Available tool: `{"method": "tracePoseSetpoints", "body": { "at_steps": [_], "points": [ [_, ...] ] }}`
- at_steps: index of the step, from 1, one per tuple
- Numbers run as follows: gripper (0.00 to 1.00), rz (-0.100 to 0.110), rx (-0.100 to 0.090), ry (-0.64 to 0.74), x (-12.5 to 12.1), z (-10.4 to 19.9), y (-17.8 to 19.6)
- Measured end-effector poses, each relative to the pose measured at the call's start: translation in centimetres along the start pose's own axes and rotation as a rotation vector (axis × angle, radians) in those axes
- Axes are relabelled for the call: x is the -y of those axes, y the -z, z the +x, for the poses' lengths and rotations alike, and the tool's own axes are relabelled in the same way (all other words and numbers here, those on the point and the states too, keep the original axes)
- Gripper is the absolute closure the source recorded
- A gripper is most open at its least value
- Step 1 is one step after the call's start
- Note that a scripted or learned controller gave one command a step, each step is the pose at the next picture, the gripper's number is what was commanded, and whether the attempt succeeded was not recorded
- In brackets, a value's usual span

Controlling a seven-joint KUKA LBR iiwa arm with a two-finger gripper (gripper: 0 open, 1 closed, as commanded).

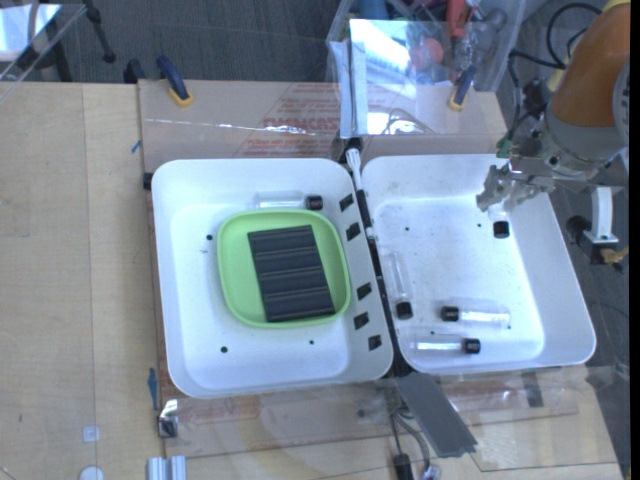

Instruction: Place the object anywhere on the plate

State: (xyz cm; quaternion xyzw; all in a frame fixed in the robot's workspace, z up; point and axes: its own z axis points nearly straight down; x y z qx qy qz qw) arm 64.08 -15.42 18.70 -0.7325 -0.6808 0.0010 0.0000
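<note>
I see clear vials lying in the right bin: light, slippery, so I'd grip mid-barrel. The gripper hovers nearby; its state I cannot tell. The green plate waits left.

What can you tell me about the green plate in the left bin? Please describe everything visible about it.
The green plate is light green, square with rounded corners and a raised rim, and looks like smooth plastic. It lies flat, slightly turned, near the middle of the left bin, resting on the bin's white floor. A dark grey ribbed rectangular block lies on it and covers most of its centre, so the green shows mainly as a border. Nothing else touches it.
</note>
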Motion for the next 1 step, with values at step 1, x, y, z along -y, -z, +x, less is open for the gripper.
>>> {"method": "tracePoseSetpoints", "body": {
  "at_steps": [1],
  "points": [
    [0.0, 0.0, 0.0, 0.0, 0.0, 0.0, 0.01]
  ]
}}
